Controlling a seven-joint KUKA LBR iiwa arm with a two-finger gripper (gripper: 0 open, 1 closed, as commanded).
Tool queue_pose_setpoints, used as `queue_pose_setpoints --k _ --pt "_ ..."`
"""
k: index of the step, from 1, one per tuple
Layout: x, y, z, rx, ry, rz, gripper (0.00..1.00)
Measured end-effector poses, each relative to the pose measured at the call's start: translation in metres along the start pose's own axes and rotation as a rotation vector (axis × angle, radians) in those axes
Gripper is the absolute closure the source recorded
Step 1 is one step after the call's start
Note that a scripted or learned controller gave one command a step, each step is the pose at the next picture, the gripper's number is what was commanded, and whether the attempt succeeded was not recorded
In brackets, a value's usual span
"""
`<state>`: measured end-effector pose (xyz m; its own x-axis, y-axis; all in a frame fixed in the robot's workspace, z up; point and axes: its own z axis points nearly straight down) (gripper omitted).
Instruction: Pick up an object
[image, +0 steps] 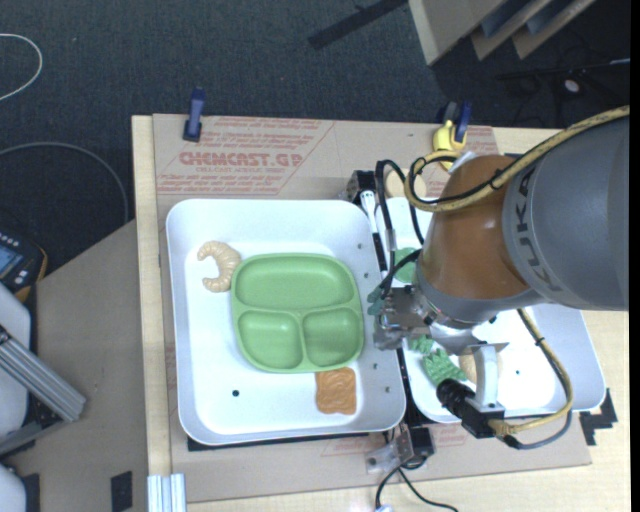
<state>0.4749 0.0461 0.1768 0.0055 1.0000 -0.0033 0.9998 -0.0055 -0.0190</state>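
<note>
1. Left bin (190, 330): the shallow white bin I see on the left half of the bench, resting on brown board.
2. Croissant (218, 264): a pale, curved pastry toy lying in the far-left part of the left bin, just beside the tray's far-left corner.
3. Green divided tray (297, 310): a three-compartment plate lying flat in the middle of the left bin, one large compartment on its far side and two smaller ones on its near side.
4. Toast slice (337, 390): a tan, bread-like piece lying flat near the left bin's near-right corner, just beside the tray's near edge.
5. Gripper (398, 322): it sits low over the seam between the two bins, under the orange wrist band; I cannot tell how its fingers stand or whether they have anything.
6. Green object (437, 362): a small green item, partly hidden by the arm, lying at the left edge of the right bin (570, 370), near the gripper.
</note>
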Motion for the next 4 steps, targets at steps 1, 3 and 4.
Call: queue_pose_setpoints --k 1,3,4 --pt "0.024 0.009 -0.168 -0.037 0.008 -0.009 1.00" --pt "0.099 0.000 -0.247 -0.024 0.004 -0.008 1.00" --pt "0.100 0.000 -0.257 -0.026 0.004 -0.009 1.00"
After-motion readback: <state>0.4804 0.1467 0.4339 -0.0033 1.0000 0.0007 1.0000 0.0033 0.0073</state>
